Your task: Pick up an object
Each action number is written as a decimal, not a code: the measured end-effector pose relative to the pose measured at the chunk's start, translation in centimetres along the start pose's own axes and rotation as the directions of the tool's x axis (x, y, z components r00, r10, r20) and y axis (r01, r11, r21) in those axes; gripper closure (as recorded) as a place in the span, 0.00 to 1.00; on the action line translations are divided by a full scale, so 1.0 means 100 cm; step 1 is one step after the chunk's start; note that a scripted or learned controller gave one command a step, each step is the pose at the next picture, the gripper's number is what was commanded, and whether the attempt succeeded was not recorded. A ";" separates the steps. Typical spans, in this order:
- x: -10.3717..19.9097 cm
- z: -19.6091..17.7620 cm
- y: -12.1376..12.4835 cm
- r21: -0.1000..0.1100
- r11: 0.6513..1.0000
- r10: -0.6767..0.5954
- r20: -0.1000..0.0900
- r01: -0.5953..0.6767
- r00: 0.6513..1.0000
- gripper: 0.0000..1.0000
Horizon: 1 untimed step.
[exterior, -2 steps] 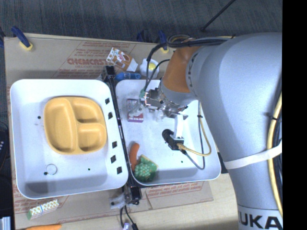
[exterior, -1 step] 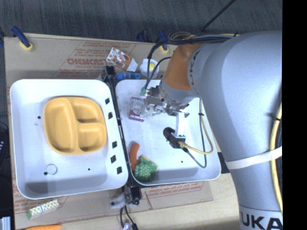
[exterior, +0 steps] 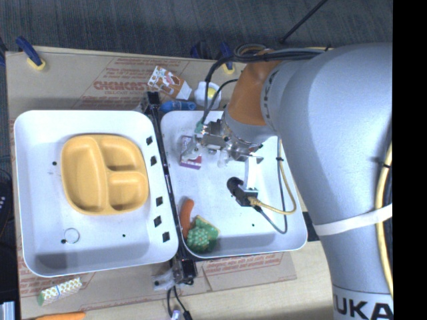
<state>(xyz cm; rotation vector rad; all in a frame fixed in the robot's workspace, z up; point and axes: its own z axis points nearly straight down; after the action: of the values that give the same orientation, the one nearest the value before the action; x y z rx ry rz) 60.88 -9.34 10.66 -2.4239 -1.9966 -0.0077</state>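
My gripper (exterior: 191, 149) reaches down into the upper left part of the right bin (exterior: 267, 239), below the arm's orange band (exterior: 248, 95). A small white and purple object (exterior: 191, 161) lies right at the gripper's tip, touching or just under it. Near the bin's front left corner an orange carrot (exterior: 187, 209) lies next to a green leafy toy (exterior: 201, 235). Both are well below the gripper and apart from it.
A yellow divided tray (exterior: 105, 173) lies in the left bin (exterior: 40, 245). A black plug on a yellow cable (exterior: 238, 191) hangs over the right bin. A blue item (exterior: 177, 105), a yellow-white item (exterior: 207, 92) and a printed packet (exterior: 164, 80) sit behind the bins.
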 end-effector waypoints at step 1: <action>0.000 0.000 0.000 0.000 1.000 0.000 0.000 0.000 1.000 0.00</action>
<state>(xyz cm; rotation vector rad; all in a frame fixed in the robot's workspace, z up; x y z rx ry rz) 60.88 -9.34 10.66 -2.4239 -1.9966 -0.0076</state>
